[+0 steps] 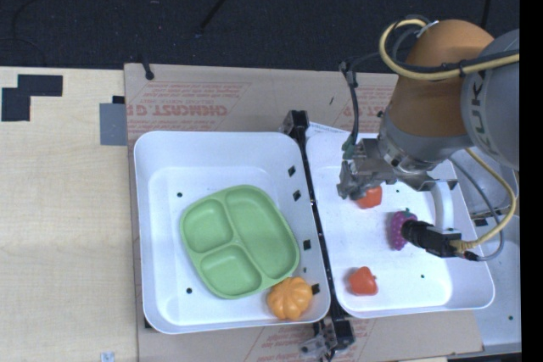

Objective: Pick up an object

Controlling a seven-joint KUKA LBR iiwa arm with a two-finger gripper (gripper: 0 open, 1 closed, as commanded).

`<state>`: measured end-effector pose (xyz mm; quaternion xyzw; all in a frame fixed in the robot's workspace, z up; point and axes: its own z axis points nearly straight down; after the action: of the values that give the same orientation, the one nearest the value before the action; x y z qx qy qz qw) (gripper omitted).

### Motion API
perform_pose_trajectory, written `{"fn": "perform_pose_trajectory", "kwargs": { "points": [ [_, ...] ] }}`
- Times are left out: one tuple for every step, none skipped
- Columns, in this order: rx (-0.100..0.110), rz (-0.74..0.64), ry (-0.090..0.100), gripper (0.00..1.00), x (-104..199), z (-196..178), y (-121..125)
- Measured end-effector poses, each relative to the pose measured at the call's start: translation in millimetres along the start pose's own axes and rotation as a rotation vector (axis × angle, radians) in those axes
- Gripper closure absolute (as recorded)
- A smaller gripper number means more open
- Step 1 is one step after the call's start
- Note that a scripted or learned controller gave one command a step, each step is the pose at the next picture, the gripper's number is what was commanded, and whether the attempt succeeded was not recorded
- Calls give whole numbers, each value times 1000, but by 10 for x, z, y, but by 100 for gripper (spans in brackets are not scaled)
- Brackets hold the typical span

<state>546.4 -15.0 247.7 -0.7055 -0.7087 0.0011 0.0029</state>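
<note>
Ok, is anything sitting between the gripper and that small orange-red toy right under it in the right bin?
Nothing visible. The gripper sits directly over the small orange-red toy in the right white bin. The purple toy and the red pepper-shaped toy lie apart, nearer the camera.

Left white bin (pixel 161 182) pressed against right white bin (pixel 424 288), both on printed brown cardboard (pixel 212 102). Alongside, pale wooden bench (pixel 59 225) bearing a grey patch (pixel 111 123) and black marks (pixel 30 95).

1 overhead camera—slanted down (both bins (pixel 161 182)).
</note>
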Motion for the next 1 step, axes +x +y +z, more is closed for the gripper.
{"fn": "perform_pose_trajectory", "kwargs": {
  "points": [
    [0, 1, -1, 100, 508, 95, 59]
  ]
}}
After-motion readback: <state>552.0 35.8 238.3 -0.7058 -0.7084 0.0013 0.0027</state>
